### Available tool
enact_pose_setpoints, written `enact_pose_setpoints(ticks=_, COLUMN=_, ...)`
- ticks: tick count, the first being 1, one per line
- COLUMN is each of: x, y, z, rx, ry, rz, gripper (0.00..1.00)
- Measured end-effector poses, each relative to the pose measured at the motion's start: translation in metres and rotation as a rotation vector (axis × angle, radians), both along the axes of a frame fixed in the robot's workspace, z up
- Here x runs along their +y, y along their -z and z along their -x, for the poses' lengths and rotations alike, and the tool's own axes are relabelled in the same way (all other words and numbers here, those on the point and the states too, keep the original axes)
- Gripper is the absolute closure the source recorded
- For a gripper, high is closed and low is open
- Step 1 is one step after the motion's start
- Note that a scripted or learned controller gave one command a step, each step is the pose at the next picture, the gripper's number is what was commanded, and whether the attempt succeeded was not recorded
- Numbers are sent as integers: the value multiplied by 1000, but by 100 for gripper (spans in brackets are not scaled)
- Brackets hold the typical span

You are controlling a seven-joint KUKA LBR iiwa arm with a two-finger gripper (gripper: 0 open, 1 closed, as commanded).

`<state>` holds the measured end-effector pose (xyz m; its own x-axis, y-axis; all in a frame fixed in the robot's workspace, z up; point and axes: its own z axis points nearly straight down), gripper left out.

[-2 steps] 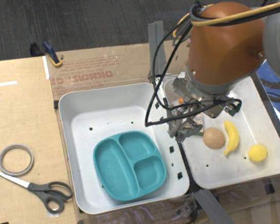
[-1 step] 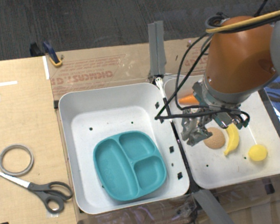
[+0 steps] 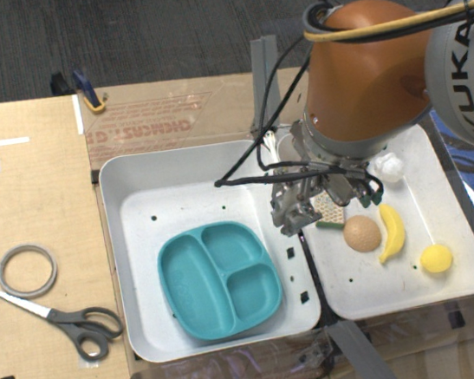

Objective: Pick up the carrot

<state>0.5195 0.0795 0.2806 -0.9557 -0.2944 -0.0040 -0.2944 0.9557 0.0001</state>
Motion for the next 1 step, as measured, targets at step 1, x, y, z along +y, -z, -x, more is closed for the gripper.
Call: enact_pose_setpoints(ticks=1, x=-37, y=89, z=16, rx=3, ry=119, rz=1, gripper=100)
